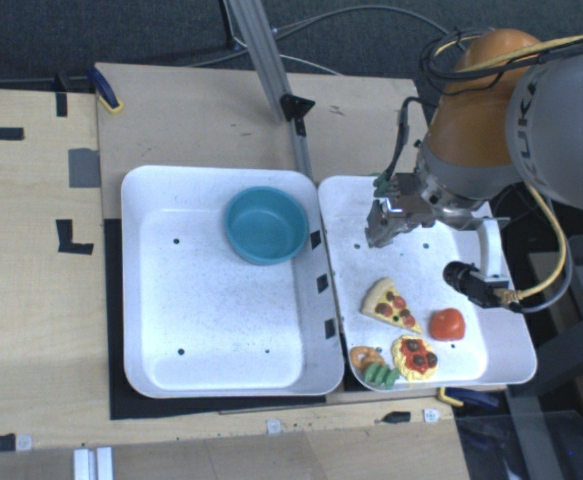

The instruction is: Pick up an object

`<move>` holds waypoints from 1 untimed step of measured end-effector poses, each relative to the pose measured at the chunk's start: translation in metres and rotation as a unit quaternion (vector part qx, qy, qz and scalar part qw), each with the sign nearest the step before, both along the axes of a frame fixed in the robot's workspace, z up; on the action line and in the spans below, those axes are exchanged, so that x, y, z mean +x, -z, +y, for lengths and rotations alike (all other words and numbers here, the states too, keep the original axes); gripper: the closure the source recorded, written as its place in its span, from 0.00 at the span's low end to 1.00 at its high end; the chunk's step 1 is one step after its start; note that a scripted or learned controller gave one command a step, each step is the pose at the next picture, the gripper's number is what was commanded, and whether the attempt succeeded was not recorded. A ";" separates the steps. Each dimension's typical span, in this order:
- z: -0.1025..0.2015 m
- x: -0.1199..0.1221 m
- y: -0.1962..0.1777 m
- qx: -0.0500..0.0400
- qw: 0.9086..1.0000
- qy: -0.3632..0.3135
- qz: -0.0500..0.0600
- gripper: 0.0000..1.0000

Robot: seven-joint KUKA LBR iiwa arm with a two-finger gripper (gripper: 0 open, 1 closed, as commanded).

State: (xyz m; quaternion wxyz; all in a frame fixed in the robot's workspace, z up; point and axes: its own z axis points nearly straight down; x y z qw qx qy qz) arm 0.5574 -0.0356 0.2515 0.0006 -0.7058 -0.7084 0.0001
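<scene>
Above the right shallow white bin [506, 363], the grey two-finger gripper [383, 230] is seen over bare floor, well apart from the pizza-slice toy [389, 304]; its grip cannot be told.

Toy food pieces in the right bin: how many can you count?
4: a pizza slice, a red tomato, a round pizza and a small orange-and-green piece at the near edge. The arm may hide more.
</scene>
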 end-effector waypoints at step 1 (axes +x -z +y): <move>0.053 -0.012 -0.002 0.000 1.000 0.000 0.000 1.00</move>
